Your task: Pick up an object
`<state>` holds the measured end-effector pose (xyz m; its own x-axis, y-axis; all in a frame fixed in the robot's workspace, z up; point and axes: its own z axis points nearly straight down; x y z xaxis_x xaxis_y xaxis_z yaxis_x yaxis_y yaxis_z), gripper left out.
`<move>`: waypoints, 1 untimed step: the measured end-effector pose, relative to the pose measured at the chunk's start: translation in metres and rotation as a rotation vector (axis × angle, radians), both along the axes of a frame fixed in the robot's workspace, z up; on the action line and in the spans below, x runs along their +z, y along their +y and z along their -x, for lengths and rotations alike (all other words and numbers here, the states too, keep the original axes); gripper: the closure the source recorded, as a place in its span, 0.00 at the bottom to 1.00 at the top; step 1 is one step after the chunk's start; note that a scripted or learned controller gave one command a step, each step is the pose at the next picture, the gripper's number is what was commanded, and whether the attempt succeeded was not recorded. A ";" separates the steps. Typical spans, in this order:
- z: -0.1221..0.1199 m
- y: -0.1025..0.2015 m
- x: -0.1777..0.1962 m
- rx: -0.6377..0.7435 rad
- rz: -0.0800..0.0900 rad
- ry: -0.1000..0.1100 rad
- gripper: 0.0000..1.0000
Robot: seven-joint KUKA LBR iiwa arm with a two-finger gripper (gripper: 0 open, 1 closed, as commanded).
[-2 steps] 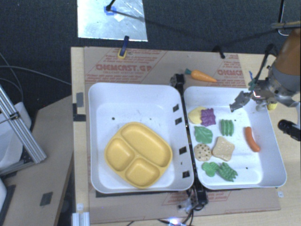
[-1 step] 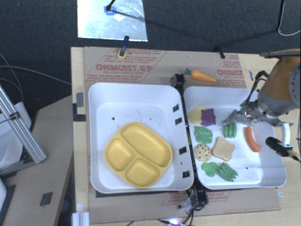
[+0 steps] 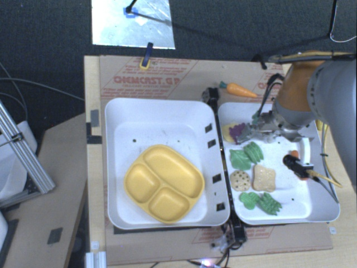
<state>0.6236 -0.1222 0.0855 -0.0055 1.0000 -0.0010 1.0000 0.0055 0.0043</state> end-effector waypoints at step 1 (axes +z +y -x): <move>-0.037 -0.011 0.001 0.001 0.000 -0.001 0.00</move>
